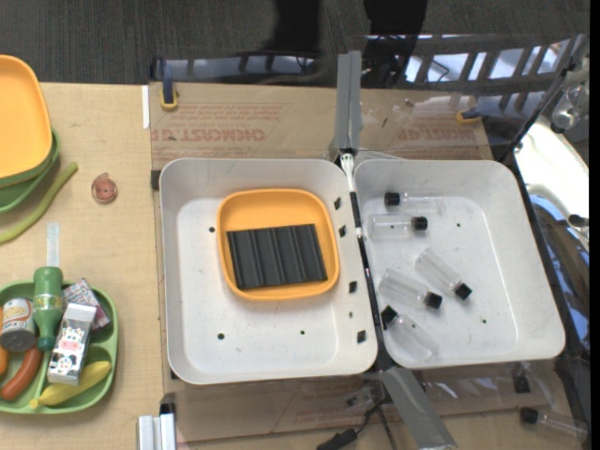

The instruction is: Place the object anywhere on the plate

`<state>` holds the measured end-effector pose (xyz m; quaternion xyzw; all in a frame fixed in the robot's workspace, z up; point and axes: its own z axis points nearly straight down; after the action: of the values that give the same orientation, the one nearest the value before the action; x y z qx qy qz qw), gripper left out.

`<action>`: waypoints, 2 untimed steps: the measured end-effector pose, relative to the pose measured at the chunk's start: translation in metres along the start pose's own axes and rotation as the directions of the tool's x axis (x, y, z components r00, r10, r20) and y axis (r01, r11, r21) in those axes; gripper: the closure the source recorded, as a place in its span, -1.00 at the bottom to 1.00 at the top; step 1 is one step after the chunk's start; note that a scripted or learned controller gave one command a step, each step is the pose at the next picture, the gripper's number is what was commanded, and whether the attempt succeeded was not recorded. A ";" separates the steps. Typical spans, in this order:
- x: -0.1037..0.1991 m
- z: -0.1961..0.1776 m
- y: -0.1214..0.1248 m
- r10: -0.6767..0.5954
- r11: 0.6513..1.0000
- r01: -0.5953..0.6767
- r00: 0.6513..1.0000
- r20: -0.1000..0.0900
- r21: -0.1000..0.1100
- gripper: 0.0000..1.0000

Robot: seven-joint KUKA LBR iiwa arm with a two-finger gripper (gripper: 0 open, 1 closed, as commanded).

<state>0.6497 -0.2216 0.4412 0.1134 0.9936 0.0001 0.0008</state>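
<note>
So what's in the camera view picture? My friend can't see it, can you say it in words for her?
Two shallow white bins sit side by side: the left bin holds an orange plate with a dark ribbed pad on it, and the right bin holds several clear vials with black caps. A green tray of toy food sits at far left.

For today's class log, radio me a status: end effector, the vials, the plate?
Orange plate in left bin, dark ridged pad on it. Clear vials loose in right bin. No vial on plate yet.
</note>
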 end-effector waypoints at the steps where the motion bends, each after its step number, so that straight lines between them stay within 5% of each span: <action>1: -0.005 -0.001 0.001 -0.229 0.973 0.229 0.973 0.003 0.000 1.00; 2: -0.010 -0.001 0.002 -0.467 0.884 0.467 0.884 0.003 0.000 1.00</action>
<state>0.6601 -0.2216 0.4418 -0.1292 0.9916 0.0000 0.0025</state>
